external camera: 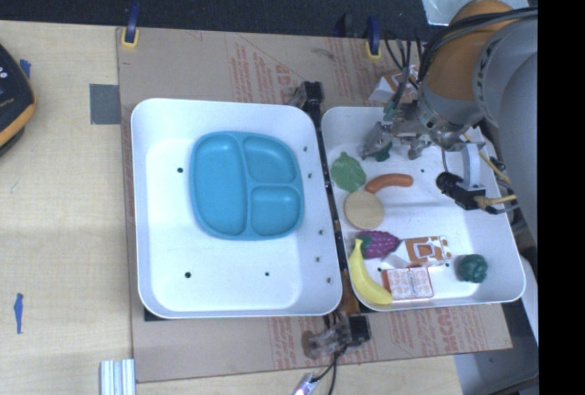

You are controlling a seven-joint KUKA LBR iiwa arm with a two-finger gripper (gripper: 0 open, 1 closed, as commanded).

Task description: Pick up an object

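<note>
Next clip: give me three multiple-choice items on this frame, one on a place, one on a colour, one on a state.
1. Where does the blue tray lie?
A. left bin
B. right bin
C. on the bench outside the bins

2. What colour is the sausage?
A. yellow
B. red-orange
C. purple

3. How does the banana lie?
A. hanging from the gripper
B. on the blue tray
C. on the right bin's floor

Key: 1 A, the tray sits in the left bin. 2 B, it is red-orange. 3 C, it rests in the right bin beside the purple grapes, apart from the gripper.
</note>
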